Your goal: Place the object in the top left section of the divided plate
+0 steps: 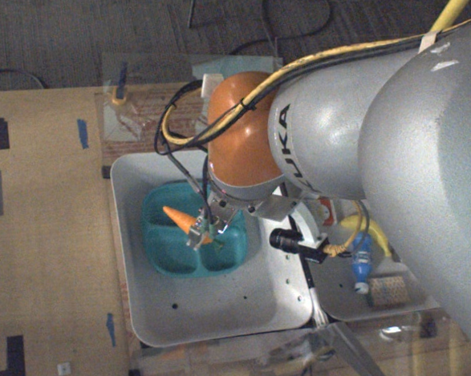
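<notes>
A teal divided plate (165, 257) lies in the left white bin (211, 305). An orange carrot (176, 217) hangs tilted over the plate's upper middle part, its pointed tip toward the upper left. My gripper (204, 233) comes down from the grey and orange wrist and is shut on the carrot's thick end, with orange showing between the fingers. The wrist hides the plate's upper right part. I cannot tell whether the carrot touches the plate.
The right bin (340, 308) holds a blue and white bottle (360, 264), a brown block (387, 290) and a yellow item (352, 227). A black part (292, 244) sticks out near the bins' divide. The arm covers most of the right side.
</notes>
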`<state>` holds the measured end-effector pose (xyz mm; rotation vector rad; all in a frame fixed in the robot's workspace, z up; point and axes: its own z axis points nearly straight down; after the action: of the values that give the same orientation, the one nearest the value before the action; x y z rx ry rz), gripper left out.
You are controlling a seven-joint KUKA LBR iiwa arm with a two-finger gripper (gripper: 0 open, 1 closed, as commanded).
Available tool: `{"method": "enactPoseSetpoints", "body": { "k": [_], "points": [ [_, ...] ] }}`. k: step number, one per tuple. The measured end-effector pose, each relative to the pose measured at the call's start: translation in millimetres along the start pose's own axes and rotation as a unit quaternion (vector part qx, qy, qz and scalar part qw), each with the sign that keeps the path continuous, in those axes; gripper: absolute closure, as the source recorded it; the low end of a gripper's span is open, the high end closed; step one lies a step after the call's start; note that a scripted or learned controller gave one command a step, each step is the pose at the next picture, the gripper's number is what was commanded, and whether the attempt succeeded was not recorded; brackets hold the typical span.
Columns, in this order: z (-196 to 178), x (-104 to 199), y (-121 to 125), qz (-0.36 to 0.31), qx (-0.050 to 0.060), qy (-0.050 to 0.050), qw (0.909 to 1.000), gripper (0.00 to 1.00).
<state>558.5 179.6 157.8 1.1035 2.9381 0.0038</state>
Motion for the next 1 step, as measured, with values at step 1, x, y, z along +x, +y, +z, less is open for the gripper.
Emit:
{"method": "enactPoseSetpoints", "body": {
  "k": [1],
  "points": [
    [-62.5, -17.0, -85.5, -0.025, 0.002, 0.001, 0.9997, 1.0]
  ]
}}
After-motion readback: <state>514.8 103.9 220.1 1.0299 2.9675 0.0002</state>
